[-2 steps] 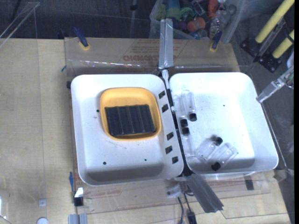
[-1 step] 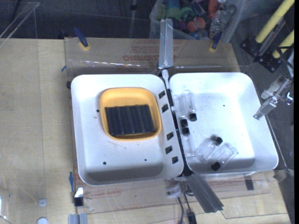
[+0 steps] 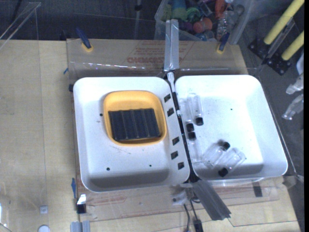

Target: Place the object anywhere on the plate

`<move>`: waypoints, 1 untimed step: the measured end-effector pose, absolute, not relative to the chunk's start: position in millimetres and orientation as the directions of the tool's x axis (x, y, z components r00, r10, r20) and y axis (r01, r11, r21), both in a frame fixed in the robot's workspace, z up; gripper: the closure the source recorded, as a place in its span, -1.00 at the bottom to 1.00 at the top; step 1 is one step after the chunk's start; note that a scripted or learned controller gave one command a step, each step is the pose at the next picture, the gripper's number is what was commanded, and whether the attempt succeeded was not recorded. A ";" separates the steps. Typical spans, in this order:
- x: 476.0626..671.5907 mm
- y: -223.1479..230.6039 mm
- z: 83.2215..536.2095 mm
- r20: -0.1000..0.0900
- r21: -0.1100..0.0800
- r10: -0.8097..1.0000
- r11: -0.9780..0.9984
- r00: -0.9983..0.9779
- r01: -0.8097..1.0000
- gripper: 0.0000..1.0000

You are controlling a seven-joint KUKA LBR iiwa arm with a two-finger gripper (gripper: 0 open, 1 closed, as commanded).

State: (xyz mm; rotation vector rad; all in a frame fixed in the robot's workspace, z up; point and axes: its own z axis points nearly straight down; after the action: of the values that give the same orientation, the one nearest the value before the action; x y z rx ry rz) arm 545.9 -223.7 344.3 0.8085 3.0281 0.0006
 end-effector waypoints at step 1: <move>550.2 -223.4 309.5 -0.005 0.001 0.122 0.993 -0.993 0.122 -1.00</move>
State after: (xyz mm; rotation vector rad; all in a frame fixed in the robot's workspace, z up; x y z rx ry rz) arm 550.2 -223.4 309.5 0.1911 3.1312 0.0013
